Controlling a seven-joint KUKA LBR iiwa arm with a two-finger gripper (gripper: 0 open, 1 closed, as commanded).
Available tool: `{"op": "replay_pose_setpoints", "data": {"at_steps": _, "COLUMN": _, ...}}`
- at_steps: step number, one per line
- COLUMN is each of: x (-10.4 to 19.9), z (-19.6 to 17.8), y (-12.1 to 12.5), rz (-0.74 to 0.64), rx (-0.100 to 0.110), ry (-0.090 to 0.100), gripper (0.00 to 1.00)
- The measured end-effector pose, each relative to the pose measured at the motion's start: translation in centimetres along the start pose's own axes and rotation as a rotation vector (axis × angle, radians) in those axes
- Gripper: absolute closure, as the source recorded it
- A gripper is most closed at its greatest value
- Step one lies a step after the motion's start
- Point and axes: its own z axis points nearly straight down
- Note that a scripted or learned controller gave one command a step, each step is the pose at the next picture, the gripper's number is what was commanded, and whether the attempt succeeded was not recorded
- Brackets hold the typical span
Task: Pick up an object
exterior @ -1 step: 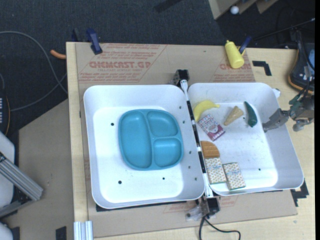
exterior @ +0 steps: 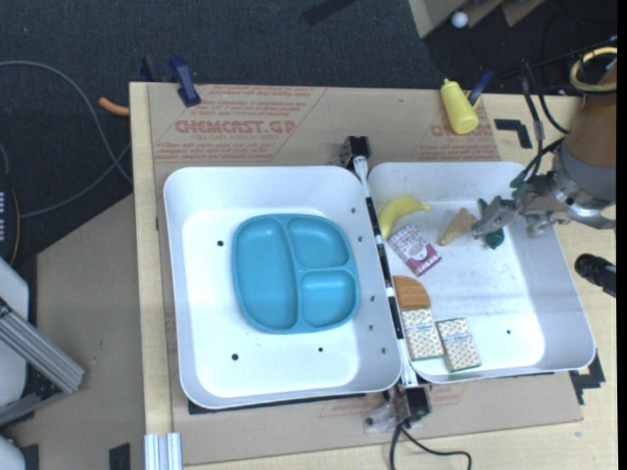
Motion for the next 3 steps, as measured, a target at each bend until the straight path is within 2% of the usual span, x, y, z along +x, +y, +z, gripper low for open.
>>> {"op": "replay_pose_setpoints", "data": {"at_steps": 1, "x": 1.5, "z": 9.1, "y": 6.0, "rz": 0.000, "rx": -0.001, "ry": 0.000, "gripper": 0.00}}
{"op": "replay_pose_setpoints", "data": {"at_steps": 2, "x": 1.5, "z": 8.0, "y": 6.1, "rz": -0.002, "rx": -0.005, "ry": -0.002, "gripper": 1.00}}
{"op": "replay_pose_setpoints", "data": {"at_steps": 3, "x": 6.7, "z": 9.0, "y": 4.4, "rz": 0.000, "rx": 0.000, "ry": 0.001, "gripper": 1.00}}
